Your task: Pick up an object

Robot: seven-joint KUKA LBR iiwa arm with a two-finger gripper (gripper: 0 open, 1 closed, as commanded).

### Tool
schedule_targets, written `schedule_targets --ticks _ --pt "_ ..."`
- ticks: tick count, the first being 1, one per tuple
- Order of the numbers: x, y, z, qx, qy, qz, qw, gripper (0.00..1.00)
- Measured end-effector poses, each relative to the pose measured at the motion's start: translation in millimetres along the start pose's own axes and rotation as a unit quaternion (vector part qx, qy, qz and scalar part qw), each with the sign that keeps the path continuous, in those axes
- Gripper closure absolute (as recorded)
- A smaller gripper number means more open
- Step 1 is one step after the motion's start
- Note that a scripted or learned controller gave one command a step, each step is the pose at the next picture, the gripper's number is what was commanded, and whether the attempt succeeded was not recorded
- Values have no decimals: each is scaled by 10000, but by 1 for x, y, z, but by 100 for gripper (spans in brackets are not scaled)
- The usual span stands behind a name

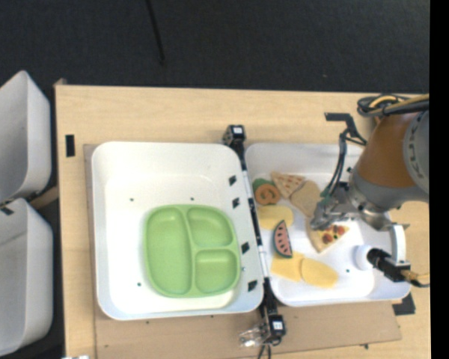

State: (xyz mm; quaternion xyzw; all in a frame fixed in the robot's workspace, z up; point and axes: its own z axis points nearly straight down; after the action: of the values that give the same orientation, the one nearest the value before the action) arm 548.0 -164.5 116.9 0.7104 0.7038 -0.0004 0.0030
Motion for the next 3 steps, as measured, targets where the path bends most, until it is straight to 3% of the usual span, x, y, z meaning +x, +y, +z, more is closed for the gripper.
schedule_targets --ticks 2,3 --pt "-2 5 -103 8 17 -61 10000 100" --pt "-4 6 -123 22 21 -66 10000 100"
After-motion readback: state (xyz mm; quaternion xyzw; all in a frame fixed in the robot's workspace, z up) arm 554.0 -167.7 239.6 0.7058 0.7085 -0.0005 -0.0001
